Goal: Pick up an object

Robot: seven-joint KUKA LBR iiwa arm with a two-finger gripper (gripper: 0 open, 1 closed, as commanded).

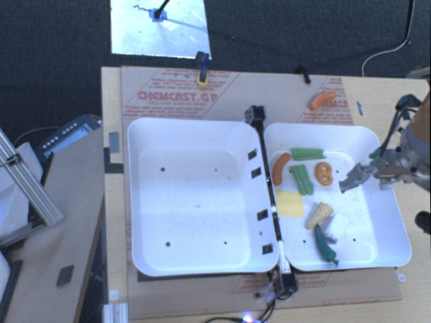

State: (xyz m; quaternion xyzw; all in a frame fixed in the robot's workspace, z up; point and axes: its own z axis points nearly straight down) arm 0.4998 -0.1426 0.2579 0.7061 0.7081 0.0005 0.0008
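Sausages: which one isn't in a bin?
The orange sausage on the brown board behind the right bin. The other sausage lies inside that bin, near its left wall.

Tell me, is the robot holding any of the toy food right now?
No, nothing is held. The tool hangs over the right bin, beside the pretzel, with no toy between its tips.

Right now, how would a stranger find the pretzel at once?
Look in the right bin, where the toy foods lie. The pretzel sits in its upper middle, left of the gripper. It alone is a round orange twist with holes; its neighbours are plain sticks and slabs.
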